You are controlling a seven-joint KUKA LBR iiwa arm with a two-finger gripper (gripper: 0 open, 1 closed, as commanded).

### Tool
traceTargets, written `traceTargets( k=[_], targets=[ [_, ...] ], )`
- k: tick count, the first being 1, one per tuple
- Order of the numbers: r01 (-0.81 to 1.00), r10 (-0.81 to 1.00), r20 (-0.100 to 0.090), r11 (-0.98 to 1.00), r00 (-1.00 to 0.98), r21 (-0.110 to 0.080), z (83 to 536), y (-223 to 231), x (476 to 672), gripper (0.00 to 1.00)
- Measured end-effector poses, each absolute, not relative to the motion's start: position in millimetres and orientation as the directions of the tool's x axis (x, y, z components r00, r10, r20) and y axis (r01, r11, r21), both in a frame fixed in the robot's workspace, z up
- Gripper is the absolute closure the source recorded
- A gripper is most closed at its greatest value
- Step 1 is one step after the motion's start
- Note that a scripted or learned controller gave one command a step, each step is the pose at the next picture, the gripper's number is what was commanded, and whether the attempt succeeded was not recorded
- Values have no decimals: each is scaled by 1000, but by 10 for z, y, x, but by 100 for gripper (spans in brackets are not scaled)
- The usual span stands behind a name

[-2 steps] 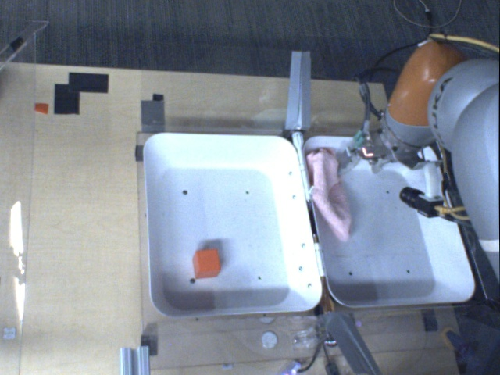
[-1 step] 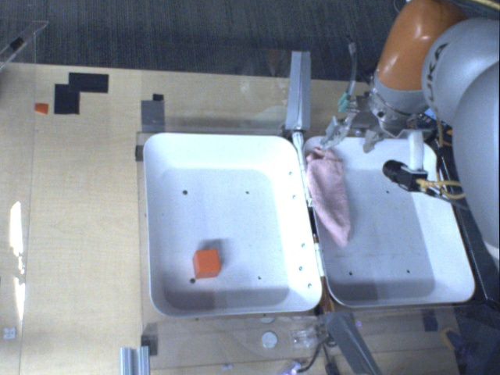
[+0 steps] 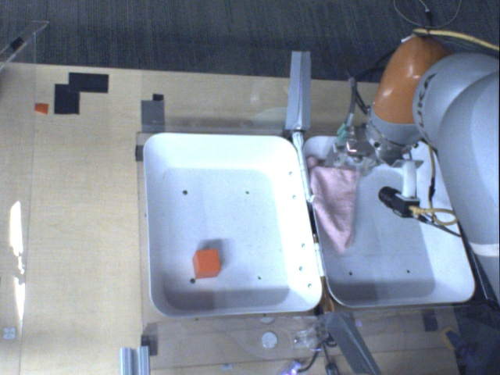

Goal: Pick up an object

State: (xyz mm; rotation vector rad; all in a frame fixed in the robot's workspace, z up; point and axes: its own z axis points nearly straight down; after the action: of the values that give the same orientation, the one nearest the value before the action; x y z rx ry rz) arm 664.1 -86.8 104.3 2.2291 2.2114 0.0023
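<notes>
A pink cloth [image 3: 334, 201] hangs in the left part of the right bin [image 3: 406, 280], its top edge bunched up at my gripper [image 3: 346, 159]. The gripper reaches in from the right below the orange band and is shut on the cloth's upper edge. From there the cloth drapes down to a point, and its left side overlaps the bin's left rim. An orange block [image 3: 207, 262] lies on the floor of the left bin [image 3: 226, 162], near its front left, far from the gripper.
A grey upright post [image 3: 298, 92] stands behind the gap between the bins. A black cable plug [image 3: 397, 201] and yellow wires hang from the arm over the right bin. Black marks [image 3: 76, 91] lie on the bench at far left.
</notes>
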Motion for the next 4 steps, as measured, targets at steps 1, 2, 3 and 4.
traceTargets(
  k=[1,2,3,4],
  targets=[
    [996,996,-2,88,-88,12,896,-1047,6266,0],
    [996,996,-2,90,-90,23,1034,-1027,6303,100],
    [996,996,-2,90,-90,22,1034,-1028,6302,0],
    [976,976,-7,216,-216,14,910,-1712,5890,0]
  ],
)
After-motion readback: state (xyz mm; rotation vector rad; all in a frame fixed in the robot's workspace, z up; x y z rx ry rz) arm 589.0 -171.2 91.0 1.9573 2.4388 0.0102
